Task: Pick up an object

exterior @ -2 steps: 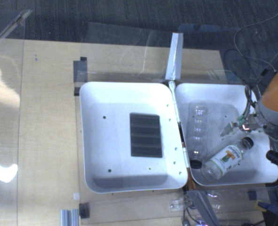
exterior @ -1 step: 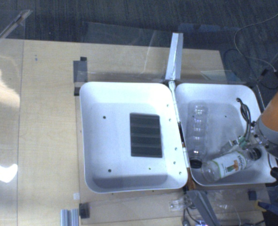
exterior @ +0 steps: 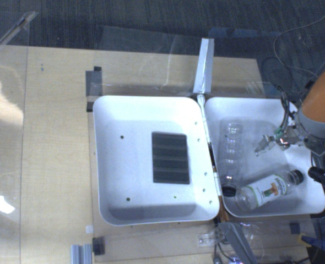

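Pincer (exterior: 266, 143) hovers over the right bin (exterior: 245, 106) above a bottle (exterior: 264, 190), its grip state unclear.

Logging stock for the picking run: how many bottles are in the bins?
2, both in the right bin: a clear ribbed bottle lying along its left side, and a labelled bottle lying near the front edge. The arm covers the bin's right part, so more may be hidden.

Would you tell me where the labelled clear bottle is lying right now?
The labelled bottle lies on its side in the right bin, near its front edge, just below the clear ridged cup and left of the gripper.
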